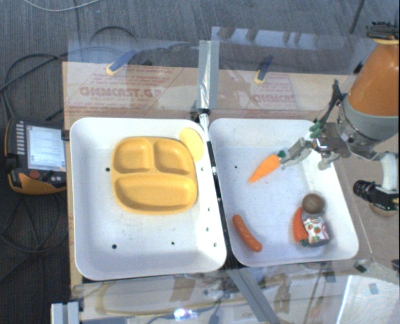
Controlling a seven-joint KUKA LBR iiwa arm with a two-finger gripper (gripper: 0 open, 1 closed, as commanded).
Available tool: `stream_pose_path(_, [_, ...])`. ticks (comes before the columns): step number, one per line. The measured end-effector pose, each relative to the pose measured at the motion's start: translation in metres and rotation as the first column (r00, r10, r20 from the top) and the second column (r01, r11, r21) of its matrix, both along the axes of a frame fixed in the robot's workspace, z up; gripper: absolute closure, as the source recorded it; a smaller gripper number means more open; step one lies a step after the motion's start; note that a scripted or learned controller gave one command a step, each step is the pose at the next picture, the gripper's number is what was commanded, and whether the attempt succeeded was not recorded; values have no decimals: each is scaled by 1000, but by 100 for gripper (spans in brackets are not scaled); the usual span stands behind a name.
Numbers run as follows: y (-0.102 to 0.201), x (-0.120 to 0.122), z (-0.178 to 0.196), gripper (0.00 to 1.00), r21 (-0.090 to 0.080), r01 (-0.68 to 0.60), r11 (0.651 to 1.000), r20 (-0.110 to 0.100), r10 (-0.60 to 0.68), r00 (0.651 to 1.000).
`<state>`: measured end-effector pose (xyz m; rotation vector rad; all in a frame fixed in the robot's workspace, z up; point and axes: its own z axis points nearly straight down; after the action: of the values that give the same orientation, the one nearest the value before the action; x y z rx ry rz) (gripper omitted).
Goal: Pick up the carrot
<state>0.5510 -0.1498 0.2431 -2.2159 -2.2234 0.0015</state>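
The carrot (263, 169) is orange with a green top and lies slanted in the upper middle of the right bin (334, 252), its tip pointing down-left. My gripper (293, 154) reaches in from the right and sits right at the carrot's green top end, touching or nearly touching it. The grey wrist and the orange band of the arm (378, 79) stand over the bin's upper right corner.
A yellow divided plate (154, 174) fills the middle of the left bin (92, 248), with a pale yellow piece (193, 142) at its upper right. In the right bin lie a red sausage (247, 233), a brown ball (313, 202) and a small carton (314, 231) beside an orange piece.
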Motion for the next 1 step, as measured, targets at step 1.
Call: stream_pose_path(1, [-6,74,-136,0,-1,-119,993,-1,119,993])
